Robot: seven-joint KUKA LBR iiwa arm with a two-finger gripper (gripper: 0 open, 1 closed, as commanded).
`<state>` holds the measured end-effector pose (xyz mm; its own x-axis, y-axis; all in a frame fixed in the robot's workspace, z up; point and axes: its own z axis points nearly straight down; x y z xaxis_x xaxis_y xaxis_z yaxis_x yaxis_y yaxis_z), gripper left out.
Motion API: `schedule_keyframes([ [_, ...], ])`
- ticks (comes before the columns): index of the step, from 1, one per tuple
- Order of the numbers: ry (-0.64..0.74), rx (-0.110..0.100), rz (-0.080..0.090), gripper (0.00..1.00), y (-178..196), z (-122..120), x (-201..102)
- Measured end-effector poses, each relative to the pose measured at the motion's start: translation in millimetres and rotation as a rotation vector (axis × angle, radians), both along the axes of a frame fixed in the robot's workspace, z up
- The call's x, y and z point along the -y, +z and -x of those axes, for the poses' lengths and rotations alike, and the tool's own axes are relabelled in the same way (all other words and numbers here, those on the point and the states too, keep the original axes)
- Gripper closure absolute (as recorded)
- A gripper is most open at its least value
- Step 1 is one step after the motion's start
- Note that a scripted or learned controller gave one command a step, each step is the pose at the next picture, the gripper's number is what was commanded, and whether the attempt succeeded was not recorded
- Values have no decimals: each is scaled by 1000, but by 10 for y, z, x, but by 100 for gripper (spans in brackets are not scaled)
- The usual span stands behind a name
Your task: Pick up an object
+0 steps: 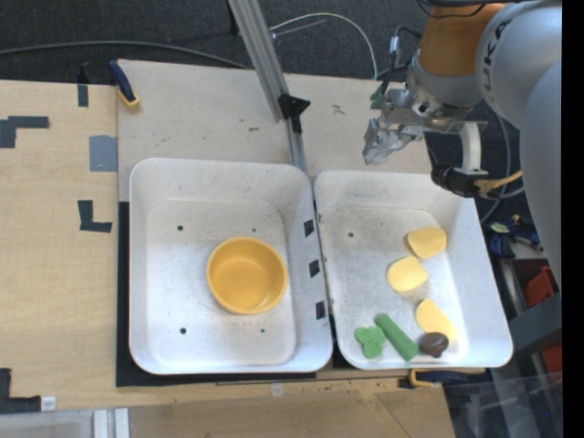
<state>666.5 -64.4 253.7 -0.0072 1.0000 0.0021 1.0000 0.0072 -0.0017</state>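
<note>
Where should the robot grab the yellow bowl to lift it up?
Probably by the rim of the round yellow plastic bowl in the left white bin, coming straight down. It sits upright and open, so one finger could go inside the thin wall and one outside.

A: What sort of place is this, a kitchen?

B: No, a robotics lab. A grey industrial arm (511,53) with an orange band reaches over a pale wooden counter (55,235), and loose cables (319,26) trail across dark carpet behind it

A: And the trays?

B: Two shallow white bins (146,245) sit side by side on a black mat, scuffed with use (nothing homely about them). A slanted metal pole (260,44) rises from the counter's rear, clamped at its base

A: Anything else?

B: Strips of dark tape (91,215) are stuck on the wood, and a yellow-tipped clamp (123,85) grips the board's far corner
</note>
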Motion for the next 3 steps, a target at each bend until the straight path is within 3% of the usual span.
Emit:
schedule_keyframes([
  [3, -2, -2, 2, 100, -178, 304, -1469],
])
